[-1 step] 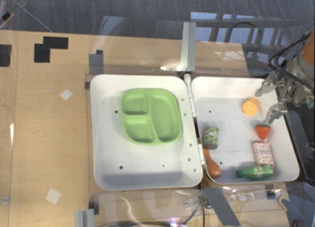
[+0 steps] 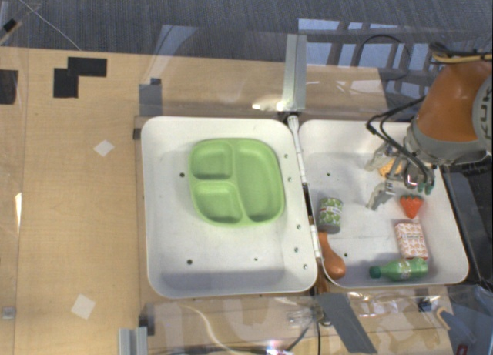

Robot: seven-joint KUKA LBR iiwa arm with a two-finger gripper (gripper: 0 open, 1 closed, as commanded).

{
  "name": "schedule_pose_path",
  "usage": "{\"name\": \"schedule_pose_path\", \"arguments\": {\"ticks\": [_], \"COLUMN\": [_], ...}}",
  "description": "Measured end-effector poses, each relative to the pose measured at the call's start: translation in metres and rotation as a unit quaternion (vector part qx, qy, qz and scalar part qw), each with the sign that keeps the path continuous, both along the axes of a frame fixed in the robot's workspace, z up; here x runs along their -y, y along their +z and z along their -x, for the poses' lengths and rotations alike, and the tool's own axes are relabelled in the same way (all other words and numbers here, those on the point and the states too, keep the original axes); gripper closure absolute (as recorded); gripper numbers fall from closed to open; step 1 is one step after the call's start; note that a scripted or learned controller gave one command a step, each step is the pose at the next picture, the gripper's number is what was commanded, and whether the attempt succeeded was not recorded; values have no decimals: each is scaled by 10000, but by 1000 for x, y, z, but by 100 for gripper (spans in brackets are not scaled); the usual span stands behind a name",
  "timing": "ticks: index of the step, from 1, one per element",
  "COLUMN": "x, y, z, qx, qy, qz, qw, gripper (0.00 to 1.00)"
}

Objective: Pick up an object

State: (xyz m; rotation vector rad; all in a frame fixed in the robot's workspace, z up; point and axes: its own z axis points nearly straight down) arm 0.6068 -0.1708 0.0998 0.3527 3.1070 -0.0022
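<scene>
Two bins (image 2: pixel 158 192) lie side by side, and over the right one the gripper (image 2: pixel 389 180) hangs open and empty, an orange toy (image 2: pixel 412 206) just beside its fingers, a can (image 2: pixel 330 213) well to its left

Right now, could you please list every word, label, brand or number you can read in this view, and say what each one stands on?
No text can be read in this view.
Small can: green printed label, too small and blurred to read.
Red-and-white packet: printed pattern, too blurred to read.
Green bottle: label not legible.
Green divided plate: no markings.
</scene>
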Motion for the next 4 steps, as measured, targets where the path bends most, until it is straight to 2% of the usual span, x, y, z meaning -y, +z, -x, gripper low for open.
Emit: {"name": "schedule_pose_path", "arguments": {"ticks": [1, 2, 3, 4], "x": [-2, 3, -24, 2], "y": [12, 98, 92, 80], "z": [-3, 23, 83, 118], "qx": [41, 10, -36, -40], "qy": [35, -1031, -198, 458], "qz": [8, -11, -13, -1], "qw": [10000, 9947, 9998, 9989], "gripper": [100, 100, 100, 100]}}
